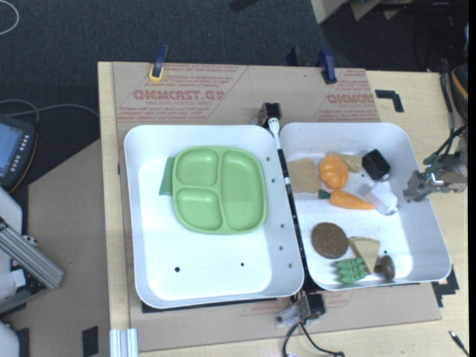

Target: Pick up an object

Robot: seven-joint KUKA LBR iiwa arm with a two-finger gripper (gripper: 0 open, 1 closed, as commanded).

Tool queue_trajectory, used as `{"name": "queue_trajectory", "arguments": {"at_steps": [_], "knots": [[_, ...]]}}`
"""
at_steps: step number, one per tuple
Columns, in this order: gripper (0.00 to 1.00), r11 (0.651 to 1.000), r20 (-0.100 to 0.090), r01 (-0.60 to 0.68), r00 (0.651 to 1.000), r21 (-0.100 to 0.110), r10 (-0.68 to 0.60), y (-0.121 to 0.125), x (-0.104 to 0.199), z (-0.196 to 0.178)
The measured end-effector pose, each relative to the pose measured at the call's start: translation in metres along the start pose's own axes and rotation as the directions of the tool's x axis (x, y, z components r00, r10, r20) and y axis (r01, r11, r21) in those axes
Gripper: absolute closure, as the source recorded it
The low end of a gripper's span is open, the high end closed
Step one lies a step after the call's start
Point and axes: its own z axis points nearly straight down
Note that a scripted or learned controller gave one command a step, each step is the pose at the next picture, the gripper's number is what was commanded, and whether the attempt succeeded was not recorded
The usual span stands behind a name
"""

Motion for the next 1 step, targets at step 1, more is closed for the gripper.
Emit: {"name": "queue_trajectory", "arguments": {"at_steps": [1], "knots": [[1.00, 1.000, -0.006, 0.005, 1.000, 0.007, -0.005, 0.0010, 0.0490, -0.0002]]}}
